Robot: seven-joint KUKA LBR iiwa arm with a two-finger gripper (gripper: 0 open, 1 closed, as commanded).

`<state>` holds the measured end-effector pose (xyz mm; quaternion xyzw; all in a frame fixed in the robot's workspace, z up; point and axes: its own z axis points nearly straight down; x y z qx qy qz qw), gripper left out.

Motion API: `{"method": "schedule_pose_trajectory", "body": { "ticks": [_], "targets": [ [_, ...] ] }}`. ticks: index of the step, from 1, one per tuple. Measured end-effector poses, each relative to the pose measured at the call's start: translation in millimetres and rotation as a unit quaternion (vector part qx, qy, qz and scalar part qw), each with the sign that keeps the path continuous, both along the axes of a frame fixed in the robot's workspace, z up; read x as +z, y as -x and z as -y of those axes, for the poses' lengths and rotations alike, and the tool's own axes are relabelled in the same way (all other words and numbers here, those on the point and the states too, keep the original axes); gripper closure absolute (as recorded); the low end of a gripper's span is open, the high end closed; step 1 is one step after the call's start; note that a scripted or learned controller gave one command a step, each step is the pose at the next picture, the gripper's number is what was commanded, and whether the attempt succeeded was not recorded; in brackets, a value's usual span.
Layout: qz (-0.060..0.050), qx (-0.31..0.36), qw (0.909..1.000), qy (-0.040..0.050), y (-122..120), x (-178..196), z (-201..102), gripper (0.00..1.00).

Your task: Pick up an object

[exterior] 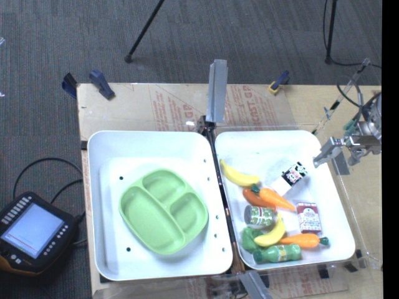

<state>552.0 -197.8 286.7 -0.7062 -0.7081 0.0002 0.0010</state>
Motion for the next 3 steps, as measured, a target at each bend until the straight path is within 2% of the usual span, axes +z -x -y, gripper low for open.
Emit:
{"method": "schedule_pose_trajectory", "body": {
  "ticks": [1, 2, 3],
  "targets": [
    [-0.001, -0.007, 1.0000, -0.0003, -27, -102, -26, 0.00],
    [0.008, 0.050, 0.9987, 0.0035, -61, -171, -2, 0.00],
    [0.003, 0.064, 0.9979, -0.0007, -72, -196, 10, 0.00]
  ]
}}
